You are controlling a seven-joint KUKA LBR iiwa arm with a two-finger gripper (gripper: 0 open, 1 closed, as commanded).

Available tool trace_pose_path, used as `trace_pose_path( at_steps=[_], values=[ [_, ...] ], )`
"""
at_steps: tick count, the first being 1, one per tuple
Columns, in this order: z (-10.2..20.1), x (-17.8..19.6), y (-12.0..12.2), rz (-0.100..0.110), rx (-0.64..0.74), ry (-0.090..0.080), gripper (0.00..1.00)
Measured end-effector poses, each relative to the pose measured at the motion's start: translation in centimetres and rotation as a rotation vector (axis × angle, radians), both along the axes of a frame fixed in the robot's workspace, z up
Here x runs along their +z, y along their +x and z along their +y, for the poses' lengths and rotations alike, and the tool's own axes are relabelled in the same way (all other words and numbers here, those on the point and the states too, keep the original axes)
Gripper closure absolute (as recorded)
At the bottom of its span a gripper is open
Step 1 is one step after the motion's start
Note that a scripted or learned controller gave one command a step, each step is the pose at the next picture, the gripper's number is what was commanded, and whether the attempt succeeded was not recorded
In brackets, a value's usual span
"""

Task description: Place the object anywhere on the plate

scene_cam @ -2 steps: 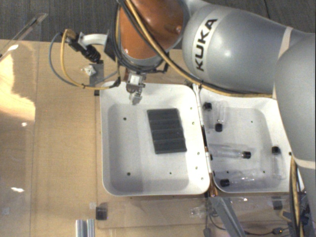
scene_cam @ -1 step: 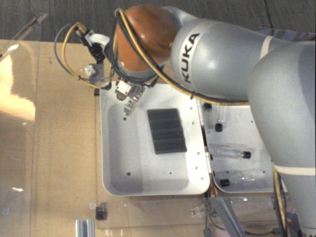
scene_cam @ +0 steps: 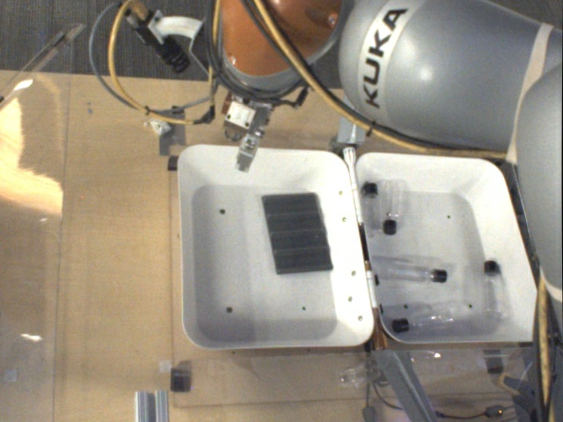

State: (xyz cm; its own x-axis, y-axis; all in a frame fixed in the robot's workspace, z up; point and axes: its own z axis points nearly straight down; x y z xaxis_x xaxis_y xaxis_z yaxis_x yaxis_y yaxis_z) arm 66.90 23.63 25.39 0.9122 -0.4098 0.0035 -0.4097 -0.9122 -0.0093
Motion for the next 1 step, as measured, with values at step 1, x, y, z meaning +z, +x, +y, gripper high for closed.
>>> trace_pose_path(
  at_steps=[1],
  values=[
    [-0.94,-1.84,-0.68,0.004,-0.366,0.001,1.0]
  ],
)
